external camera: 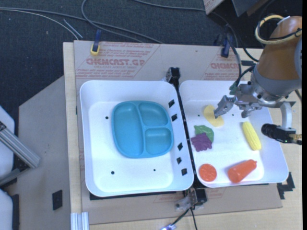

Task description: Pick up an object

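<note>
Reaching in from the right, the grey arm [278, 56] with its orange band hangs over the right bin [276, 176]. Its gripper [235, 107] is low over the back part of that bin. The two fingers are spread wide apart, and nothing sits between them. One finger [221, 108] points down at a yellow round toy [212, 116] and its tip looks right on top of it or just above it; I cannot tell if they touch. The other finger [248, 110] is off to the right, over bare white floor.

Just in front of the yellow round toy lies a green leafy toy [203, 130], and a bunch of purple grapes [202, 142] touches it. A yellow corn cob [252, 135] lies near the right wall. At the front of the bin sit an orange round toy [207, 172] and, beside it, an orange-red carrot [242, 170].

In the left bin [91, 128] a blue plate [142, 128] with three sections lies flat in the middle. Both bins rest on a brown board [120, 56].
</note>
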Tool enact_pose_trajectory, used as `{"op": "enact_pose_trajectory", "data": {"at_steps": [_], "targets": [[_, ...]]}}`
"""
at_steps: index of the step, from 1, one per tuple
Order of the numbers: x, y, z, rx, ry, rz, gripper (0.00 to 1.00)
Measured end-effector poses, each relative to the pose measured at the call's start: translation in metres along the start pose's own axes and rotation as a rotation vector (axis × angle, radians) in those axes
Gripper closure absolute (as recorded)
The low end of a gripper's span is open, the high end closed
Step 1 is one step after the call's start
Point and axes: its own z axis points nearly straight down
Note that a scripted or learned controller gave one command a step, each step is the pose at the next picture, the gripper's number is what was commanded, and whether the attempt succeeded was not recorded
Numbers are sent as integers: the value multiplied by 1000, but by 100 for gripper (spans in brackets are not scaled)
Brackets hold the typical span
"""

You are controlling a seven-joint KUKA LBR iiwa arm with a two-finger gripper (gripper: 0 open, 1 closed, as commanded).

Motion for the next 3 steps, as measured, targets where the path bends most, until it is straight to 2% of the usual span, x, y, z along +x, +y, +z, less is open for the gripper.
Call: {"op": "enact_pose_trajectory", "data": {"at_steps": [1, 2, 3], "targets": [[0, 3, -8, -14, -2, -3, 0], [-9, 3, 41, -10, -1, -2, 0], [-2, 11, 98, -10, 0, -4, 0]]}}
